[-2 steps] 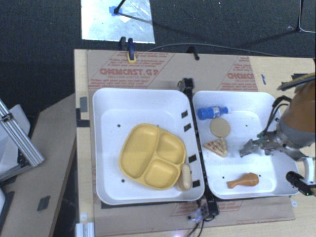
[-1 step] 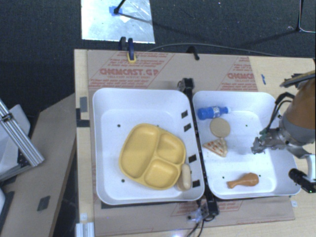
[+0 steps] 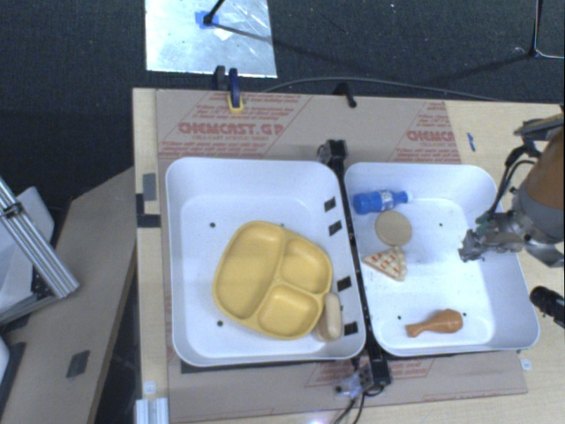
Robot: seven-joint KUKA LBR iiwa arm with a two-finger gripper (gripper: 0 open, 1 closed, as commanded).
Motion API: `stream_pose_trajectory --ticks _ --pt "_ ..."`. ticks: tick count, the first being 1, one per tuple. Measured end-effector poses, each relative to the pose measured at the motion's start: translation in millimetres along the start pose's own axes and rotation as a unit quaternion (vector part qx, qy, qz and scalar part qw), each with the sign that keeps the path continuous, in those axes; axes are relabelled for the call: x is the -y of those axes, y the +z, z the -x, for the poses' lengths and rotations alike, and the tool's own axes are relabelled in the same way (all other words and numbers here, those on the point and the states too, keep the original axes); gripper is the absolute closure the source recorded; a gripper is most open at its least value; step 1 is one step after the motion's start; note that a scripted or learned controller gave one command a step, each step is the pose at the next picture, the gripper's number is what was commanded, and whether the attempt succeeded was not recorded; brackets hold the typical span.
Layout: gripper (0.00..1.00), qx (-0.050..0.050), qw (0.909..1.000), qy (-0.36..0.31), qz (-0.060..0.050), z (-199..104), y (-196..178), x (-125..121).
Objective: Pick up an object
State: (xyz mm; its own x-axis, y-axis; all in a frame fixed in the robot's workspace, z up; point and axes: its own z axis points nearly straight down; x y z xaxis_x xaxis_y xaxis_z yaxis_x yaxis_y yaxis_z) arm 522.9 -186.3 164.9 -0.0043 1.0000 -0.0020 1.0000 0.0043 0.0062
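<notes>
The right bin (image 3: 481, 188) holds a blue bottle (image 3: 380, 201) lying at its back left, a tan round disc (image 3: 394, 229) just in front of it, a sandwich wedge (image 3: 387, 263) and an orange drumstick (image 3: 435, 323) near the front. My gripper (image 3: 472, 247) hangs over the right side of this bin, right of the disc and wedge and apart from both. Nothing shows between its fingers.
The left bin (image 3: 190, 237) carries a yellow divided plate (image 3: 272, 278) with a small beige piece (image 3: 330, 316) at its front right corner. A black divider (image 3: 349, 237) runs between the bins. The arm (image 3: 543, 206) comes in over the right bin's edge.
</notes>
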Motion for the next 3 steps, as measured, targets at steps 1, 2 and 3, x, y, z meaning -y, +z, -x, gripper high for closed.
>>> stream_pose_trajectory --ticks 1,2,3 --pt "1.00 0.000 1.0000 0.000 0.000 -1.1 -45.2 -7.5" --pt "1.00 0.000 1.0000 0.000 0.000 -0.7 -89.7 -9.4" --pt "1.00 -0.001 1.0000 -0.003 -0.001 -53.3 -96.3 -21.2"
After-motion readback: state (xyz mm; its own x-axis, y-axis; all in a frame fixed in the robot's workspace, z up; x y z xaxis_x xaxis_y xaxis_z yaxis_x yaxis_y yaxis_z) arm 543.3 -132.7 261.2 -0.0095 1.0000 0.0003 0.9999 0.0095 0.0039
